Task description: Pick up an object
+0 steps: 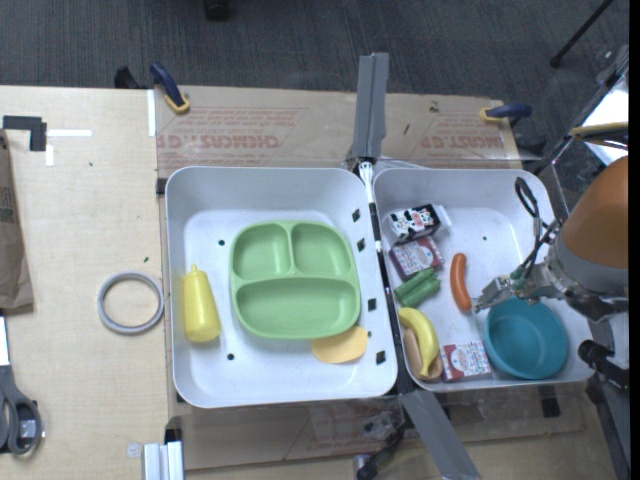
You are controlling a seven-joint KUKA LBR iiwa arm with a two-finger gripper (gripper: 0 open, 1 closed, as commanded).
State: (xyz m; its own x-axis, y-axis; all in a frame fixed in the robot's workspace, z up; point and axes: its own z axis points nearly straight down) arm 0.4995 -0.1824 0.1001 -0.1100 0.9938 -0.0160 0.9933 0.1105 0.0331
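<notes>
- End effector (497, 294) low in the right bin (480, 193), at the bowl's upper-left rim; fingers too small and blurred to tell open from closed, nothing seen between them.
- Teal bowl (527, 340) in that bin's near right corner.
- Orange sausage (459, 281) just left of the end effector, apart from it.
- Banana (420, 336), green pepper (417, 288) and small cartons along the bin's left side.
- Left bin (260, 183) holding a green tray (295, 280), with a yellow bottle (200, 305) beside it.
- Grey ring (130, 301) on the surface, left of both bins.
</notes>
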